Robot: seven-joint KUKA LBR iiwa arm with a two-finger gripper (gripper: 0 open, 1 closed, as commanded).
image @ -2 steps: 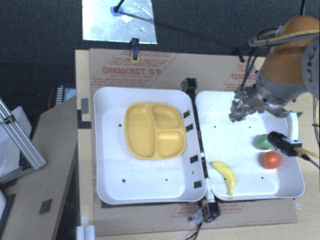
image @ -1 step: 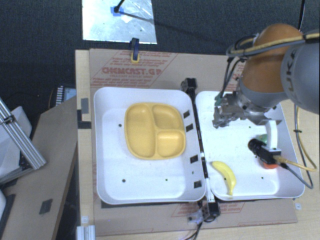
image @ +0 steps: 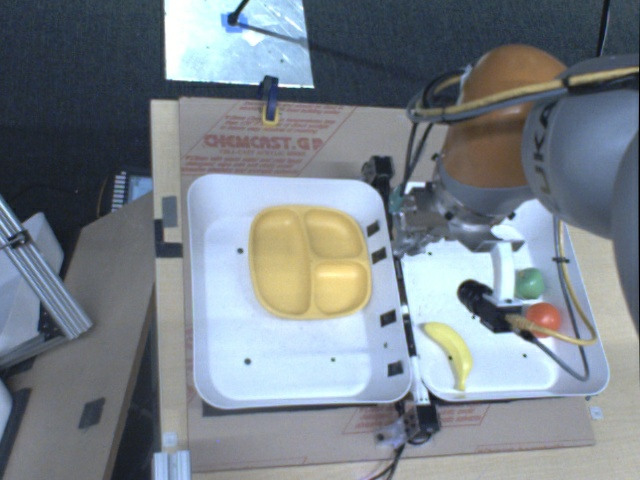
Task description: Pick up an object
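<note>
Right bin [image: 440, 293], loose objects:
- banana [image: 451, 352]: yellow, lying flat near the front-left corner, close to the wall shared with the other bin. Curved, one tip toward the bin's middle, the other toward the front rim.
- green ball [image: 530, 284]: near the right wall, about mid-depth.
- orange-red ball [image: 543, 317]: just beside the green ball on its near side. Cannot tell whether the two touch.
- The banana lies well apart from both balls.

gripper [image: 408, 223]: at the far-left corner of the right bin, up against the shared wall. It is well apart from the banana and both balls. Viewed from above, its body hides the tips, so I cannot tell its grasp state. No object is seen held.

arm [image: 590, 158]: grey, comes in from the right over the right bin's far half, with the orange band [image: 500, 83] above the wrist.

Left bin [image: 220, 298]: one yellow divided plate [image: 308, 261] with three compartments. It lies flat, roughly centred, slightly toward the far side.

Surroundings: both bins rest on a brown cardboard sheet [image: 270, 133] with red printing. A small yellow clamp [image: 270, 103] sits at the sheet's far edge. Beyond it, a silvery square sheet [image: 235, 28] lies on a dark surface.
</note>
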